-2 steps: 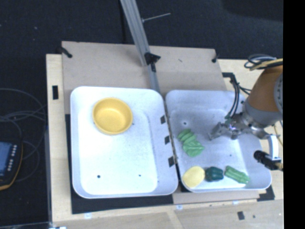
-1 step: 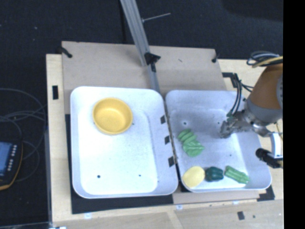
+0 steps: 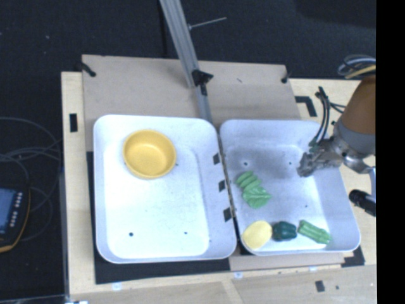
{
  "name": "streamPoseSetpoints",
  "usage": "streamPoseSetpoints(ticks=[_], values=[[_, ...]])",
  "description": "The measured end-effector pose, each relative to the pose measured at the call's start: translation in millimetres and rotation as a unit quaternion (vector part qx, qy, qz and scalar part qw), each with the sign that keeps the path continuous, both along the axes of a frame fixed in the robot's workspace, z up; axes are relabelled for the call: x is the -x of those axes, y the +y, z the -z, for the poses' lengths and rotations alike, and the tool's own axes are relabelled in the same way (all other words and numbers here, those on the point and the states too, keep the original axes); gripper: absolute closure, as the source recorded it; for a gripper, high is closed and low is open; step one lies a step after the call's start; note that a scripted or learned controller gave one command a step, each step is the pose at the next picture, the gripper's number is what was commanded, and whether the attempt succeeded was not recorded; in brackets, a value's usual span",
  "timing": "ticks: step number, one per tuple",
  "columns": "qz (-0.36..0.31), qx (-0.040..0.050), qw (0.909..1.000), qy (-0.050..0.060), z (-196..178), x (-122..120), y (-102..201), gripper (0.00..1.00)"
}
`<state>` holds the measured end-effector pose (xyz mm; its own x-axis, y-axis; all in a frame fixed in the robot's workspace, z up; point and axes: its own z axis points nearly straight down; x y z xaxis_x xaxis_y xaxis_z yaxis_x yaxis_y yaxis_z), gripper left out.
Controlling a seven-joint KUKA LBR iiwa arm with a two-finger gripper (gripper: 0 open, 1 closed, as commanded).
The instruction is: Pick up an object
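**A:** Green leafy piece (image 3: 253,190) logged as the closest candidate. Camera view: it lies in the right bin (image 3: 278,138), toward that bin's left wall, just right of the divider. Where is the gripper (image 3: 308,164)?

**B:** Same bin, right half, hanging over bare floor at about mid depth. The leafy piece sits to its left and slightly nearer the camera. Apart, not touching.

**A:** Long axis of the piece?

**B:** Runs from far-left to near-right, a shallow diagonal. Judgement: an approach would want the fingers set across that diagonal, not along it.

**A:** Tool state?

**B:** Cannot tell. The tip is a grey blur against the bin, and nothing is visibly held in it.

**A:** Other candidates?

**B:** Three along the near wall of the right bin: a yellow lump (image 3: 257,234) at left, a dark green piece (image 3: 284,231) touching or just beside it, and a light green piece (image 3: 314,232) further right, lying diagonally. All sit nearer the camera than the gripper. The light green one is almost straight toward the near side from the tool.

**A:** Left bin (image 3: 158,233)?

**B:** Yellow bowl (image 3: 149,153) in its far-left part, well apart from the arm (image 3: 361,116), across the divider. Poor first choice, in my view.

**A:** Step in hand?

**B:** Judged as pre-grasp positioning; nothing lifted yet.
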<state>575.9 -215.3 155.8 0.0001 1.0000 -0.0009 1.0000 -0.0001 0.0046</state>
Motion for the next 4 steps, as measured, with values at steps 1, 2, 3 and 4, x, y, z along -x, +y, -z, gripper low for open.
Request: streamPoseSetpoints(ticks=[1,2,3,4], values=[[0.000,0.0002,1.0000,-0.001,-51.6,-1.1,-0.7,1.00],[-0.002,-0.0008,1.0000,0.001,-63.2,7.0,54.6,1.00],[-0.002,-0.0009,1.0000,0.002,-59.5,0.5,104.9,1.00],[-0.002,-0.0009,1.0000,0.001,-75.4,0.9,152.0,1.00]])
